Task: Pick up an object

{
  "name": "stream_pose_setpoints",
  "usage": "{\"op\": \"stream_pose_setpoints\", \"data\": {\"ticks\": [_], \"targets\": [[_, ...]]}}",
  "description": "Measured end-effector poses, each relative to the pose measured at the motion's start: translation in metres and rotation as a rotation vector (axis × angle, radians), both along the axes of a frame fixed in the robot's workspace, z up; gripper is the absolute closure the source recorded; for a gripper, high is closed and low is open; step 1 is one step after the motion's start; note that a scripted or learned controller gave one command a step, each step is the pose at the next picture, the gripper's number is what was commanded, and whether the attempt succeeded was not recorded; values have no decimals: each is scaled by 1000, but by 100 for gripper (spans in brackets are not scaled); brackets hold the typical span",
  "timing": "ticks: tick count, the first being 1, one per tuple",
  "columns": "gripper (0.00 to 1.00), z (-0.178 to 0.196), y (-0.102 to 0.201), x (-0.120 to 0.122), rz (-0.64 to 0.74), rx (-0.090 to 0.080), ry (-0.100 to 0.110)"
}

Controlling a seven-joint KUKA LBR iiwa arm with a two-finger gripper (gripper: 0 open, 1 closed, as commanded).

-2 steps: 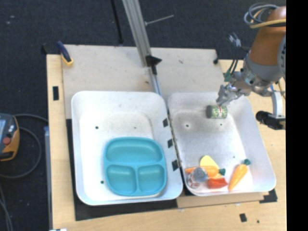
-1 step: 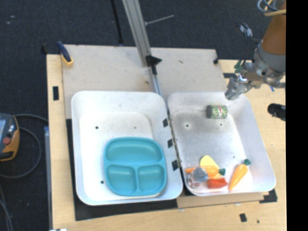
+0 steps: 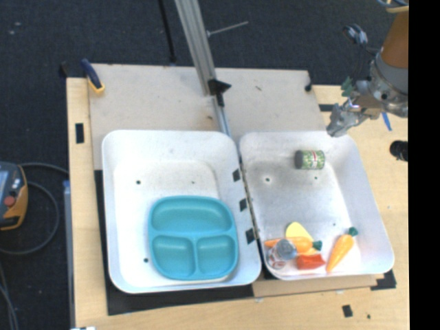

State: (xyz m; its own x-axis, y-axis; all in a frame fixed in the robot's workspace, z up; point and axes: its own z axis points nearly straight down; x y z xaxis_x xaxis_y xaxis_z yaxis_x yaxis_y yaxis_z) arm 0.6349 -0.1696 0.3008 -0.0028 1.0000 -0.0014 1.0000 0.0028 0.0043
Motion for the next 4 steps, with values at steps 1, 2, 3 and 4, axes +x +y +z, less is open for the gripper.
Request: {"op": "stream_pose_setpoints", "data": {"ticks": [1,2,3,4], "targets": [[100,-17,49,-13,2,1,5],[100,-14,104,-23,5,2,3],[100,-25,155,-19,4,2,5],[100,-43,204,-24,4,2,5]]}}
